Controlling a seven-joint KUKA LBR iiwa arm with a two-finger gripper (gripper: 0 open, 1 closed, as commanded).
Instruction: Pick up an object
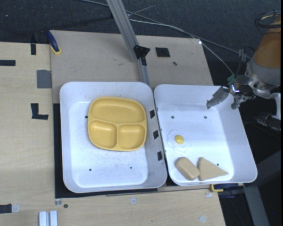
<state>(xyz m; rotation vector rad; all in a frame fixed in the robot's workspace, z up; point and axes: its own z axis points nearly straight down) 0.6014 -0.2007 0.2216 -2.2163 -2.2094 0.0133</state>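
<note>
The gripper [225, 98] hangs over the far right corner of the right bin [236, 126], its two fingers spread apart with nothing between them, one reaching left at a slant and the other shorter, nearer the wrist. Three candidates lie in that bin: a small yellow ball [179, 139] toward the left wall at mid-depth, and, along the near edge, a tan rounded block [187, 168] touching or just beside a tan wedge [210, 169]. The left bin [70, 140] holds a yellow divided tray [117, 123], well apart from the gripper and probably too broad and flat for a simple pinch. The step in hand looks like the approach, with nothing yet picked. The ball seems the cleanest target, since it sits alone with bare floor on every side; to take it well the arm should travel left and nearer, centre the open fingers over it, descend straight down and close gently, as a round thing may squirt out or roll. The block and wedge are crowded together, so a finger may land on the neighbour; approaching the block from its free left side would suit better.
</note>
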